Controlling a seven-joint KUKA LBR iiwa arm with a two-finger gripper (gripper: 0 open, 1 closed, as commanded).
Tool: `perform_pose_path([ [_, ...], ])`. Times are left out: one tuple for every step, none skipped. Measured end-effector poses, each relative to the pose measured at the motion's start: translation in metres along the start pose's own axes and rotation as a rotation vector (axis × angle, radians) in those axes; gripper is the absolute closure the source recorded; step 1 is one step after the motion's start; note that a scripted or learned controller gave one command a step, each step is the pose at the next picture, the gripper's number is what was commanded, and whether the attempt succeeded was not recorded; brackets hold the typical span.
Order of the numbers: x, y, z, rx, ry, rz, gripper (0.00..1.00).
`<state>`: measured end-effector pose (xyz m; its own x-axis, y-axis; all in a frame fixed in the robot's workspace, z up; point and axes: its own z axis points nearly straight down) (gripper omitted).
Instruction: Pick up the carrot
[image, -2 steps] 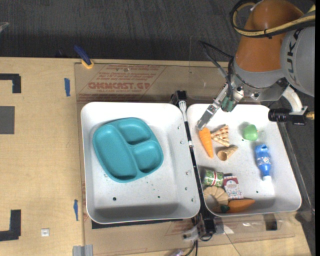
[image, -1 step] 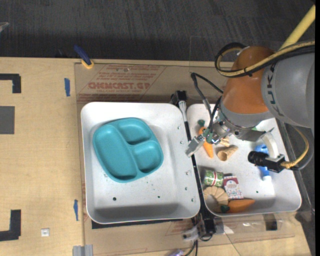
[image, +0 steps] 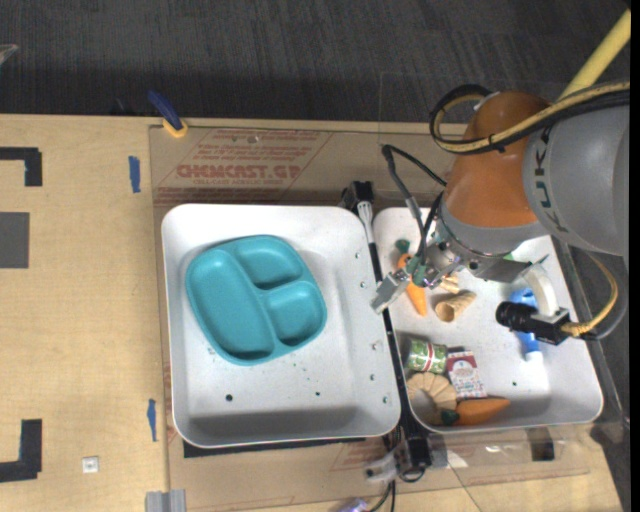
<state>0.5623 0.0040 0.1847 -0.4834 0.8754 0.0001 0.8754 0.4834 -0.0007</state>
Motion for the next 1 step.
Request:
perform_pose_path([
  [0.0000, 0.0000, 0.0000, 0.000, 0.000, 0.000, 0.00],
])
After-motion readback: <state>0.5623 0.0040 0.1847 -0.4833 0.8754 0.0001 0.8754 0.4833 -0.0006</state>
